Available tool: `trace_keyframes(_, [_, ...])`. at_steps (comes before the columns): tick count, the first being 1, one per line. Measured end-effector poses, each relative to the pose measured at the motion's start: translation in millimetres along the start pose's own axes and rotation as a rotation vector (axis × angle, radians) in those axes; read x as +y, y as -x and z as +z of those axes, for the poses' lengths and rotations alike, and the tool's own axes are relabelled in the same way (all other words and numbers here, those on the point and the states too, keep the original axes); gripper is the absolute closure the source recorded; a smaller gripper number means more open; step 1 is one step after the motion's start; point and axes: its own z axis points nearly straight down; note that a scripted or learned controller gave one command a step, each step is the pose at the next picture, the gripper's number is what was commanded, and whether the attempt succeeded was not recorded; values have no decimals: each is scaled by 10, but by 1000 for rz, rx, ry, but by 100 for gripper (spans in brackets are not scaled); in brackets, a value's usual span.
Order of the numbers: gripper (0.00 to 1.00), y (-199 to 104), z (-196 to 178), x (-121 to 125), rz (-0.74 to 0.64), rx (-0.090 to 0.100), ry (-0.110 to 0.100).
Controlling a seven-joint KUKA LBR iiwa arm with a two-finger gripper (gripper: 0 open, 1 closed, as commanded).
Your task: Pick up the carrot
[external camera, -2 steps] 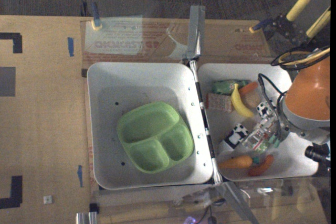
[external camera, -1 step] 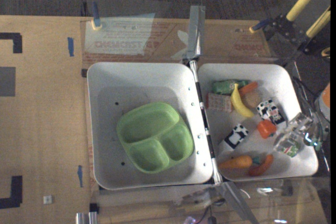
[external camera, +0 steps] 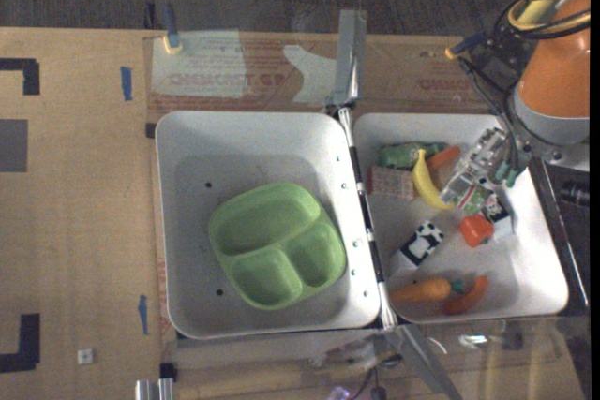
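Carrot (external camera: 422, 290): you'll find it lying on its side near the front wall of the right bin (external camera: 548, 286), orange body with a bit of green at its right end, pointing left toward the divider.

Neighbour of the carrot: a red-orange pepper-like piece (external camera: 469, 294) lies just beside the green end, seemingly touching it.

Hand (external camera: 473, 175): it sits over the back-right part of the right bin, well apart from the carrot. You cannot tell whether it is spread or pressed together; the metal parts blur into the clutter under it. Nothing shows clearly pinched in it.

Arm (external camera: 555, 80): you see the orange band and grey wrist coming in from the right, above the right bin's far corner, with cables looping over it.

Under and around the hand: a banana (external camera: 427, 185) curves just to its left; a small red block (external camera: 476, 230) lies just in front of it.

Other items in the right bin: a green packet (external camera: 403, 154) at the back, a pinkish box (external camera: 391, 184) against the divider, and a black-and-white piece (external camera: 422, 244) between the banana and the carrot.

Left bin (external camera: 187, 140): it holds a green divided tray (external camera: 277, 244), set at a slant, toward the front right.

Surface (external camera: 75, 201): tan board with blue tape marks and black corner marks at your left.
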Motion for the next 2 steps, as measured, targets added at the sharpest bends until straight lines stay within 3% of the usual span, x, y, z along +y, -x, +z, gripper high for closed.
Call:
trace_keyframes(1, [100, -622, 251, 424, 354, 6, -5])
trace_keyframes(2, [0, -620, 250, 423, 355, 5, -5])
